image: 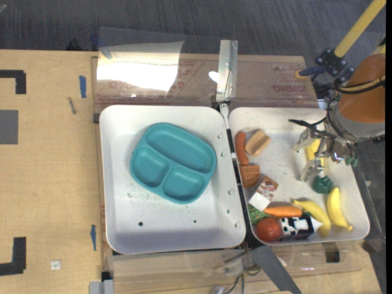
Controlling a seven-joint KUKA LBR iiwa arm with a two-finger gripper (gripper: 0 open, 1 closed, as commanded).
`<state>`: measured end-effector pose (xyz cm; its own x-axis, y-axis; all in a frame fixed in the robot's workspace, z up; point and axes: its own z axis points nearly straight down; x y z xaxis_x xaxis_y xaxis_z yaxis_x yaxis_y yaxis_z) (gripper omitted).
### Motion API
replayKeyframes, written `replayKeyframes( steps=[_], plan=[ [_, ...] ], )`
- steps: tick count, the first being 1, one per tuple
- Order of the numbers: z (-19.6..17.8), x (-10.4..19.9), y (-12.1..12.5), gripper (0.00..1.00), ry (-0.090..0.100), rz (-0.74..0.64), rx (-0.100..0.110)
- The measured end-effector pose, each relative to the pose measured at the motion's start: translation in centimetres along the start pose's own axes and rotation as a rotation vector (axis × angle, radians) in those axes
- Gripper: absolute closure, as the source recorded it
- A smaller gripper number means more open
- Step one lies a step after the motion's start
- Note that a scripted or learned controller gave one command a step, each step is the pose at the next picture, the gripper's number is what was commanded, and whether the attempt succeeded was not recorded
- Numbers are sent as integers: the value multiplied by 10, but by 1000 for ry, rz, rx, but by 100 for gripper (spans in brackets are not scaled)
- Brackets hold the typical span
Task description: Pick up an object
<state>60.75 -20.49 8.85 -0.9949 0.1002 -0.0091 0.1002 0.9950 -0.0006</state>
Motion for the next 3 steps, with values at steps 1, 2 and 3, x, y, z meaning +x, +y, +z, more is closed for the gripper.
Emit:
replayKeyframes(
  steps=[1,2,3],
  plan=[
    [-13,-4,0,100,-14,-1,3],
    [-12,-4,1,0,-12,-1,3],
    [0,0,-14,0,-2,26,-1]
  ],
)
